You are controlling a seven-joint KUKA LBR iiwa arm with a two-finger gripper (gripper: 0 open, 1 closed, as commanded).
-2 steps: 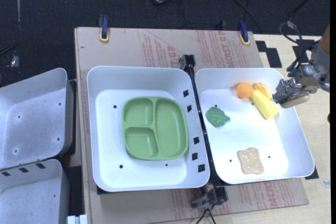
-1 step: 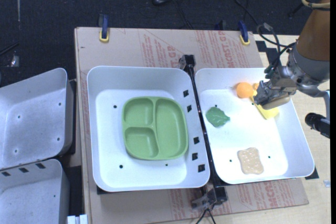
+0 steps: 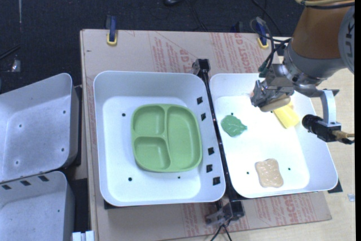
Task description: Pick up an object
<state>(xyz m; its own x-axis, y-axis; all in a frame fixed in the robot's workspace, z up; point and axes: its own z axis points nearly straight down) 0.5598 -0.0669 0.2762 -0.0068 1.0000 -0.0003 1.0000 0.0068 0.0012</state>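
At the two o'clock side of the right bin [image 3: 316, 175], the hand [image 3: 269, 100] hangs low over the white floor, just inside the bin's far wall. Whether its fingers are apart or together I cannot tell; they are small and dark against the grey wrist. A tan piece shows at the hand's tip, but I cannot tell what it is or whether it is gripped. The arm [image 3: 321, 25] rises from there toward one o'clock, its orange band large at the view's upper right.

Just beside the hand, at its four o'clock, lies a yellow block [image 3: 287, 117], tilted, its near end touching or nearly touching the hand's tip; I cannot say which. At the hand's eight o'clock, near but apart from it, sits a green crumpled object [image 3: 232, 126], close to the bin's left wall. Toward six o'clock in the same bin, well apart from the others, lies a beige flat piece [image 3: 269, 172].

The left bin [image 3: 110, 178] holds a green divided plate [image 3: 167, 137] with three compartments, lying flat near its middle. Both bins rest on a board [image 3: 146, 48] printed with red lettering, laid over the desk and held by a blue clamp [image 3: 112, 30] at eleven o'clock.
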